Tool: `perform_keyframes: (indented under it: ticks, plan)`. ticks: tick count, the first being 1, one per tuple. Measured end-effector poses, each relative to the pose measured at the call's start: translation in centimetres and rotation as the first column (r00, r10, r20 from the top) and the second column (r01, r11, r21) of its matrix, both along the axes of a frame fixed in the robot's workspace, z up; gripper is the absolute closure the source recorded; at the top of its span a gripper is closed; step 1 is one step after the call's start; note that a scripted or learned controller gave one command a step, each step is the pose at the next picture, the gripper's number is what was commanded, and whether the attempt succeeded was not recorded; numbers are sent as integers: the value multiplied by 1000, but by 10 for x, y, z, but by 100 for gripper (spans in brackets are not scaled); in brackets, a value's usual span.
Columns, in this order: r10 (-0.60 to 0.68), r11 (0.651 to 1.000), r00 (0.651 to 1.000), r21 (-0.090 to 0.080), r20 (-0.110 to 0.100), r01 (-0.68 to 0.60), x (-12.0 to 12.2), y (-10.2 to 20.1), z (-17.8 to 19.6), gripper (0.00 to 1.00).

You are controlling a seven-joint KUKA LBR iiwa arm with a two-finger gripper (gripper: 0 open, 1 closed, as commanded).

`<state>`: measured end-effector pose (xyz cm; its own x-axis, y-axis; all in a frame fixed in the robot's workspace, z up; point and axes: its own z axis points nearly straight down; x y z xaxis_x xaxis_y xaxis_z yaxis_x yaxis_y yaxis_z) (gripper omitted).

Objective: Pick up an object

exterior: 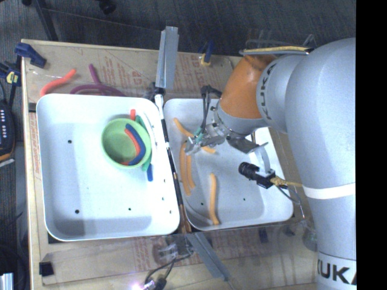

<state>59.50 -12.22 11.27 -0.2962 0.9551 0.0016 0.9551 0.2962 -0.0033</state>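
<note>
My gripper [195,141] hangs low over the left half of the right bin [275,207], its metal fingers pointing left. Several orange sticks lie in that bin: one long stick [188,171] just below the gripper, another [213,199] nearer the front, a short one [179,126] at the back left and a small piece [209,150] beside the fingers. I cannot make out whether anything sits between the fingers.
The left bin [66,180] holds a green bowl [123,142] with red, blue and green sticks in and around it. Orange and purple cords [91,86] lie on the bench behind it. A metal divider bar [166,56] rises between the bins.
</note>
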Motion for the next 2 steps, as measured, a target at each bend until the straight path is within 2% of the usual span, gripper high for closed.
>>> perform_keyframes:
  ticks: [1,2]
  plan:
    - [-158,987,987,-1,2,158,47,35,80,100]
    - [-158,987,987,0,2,158,47,35,80,0]
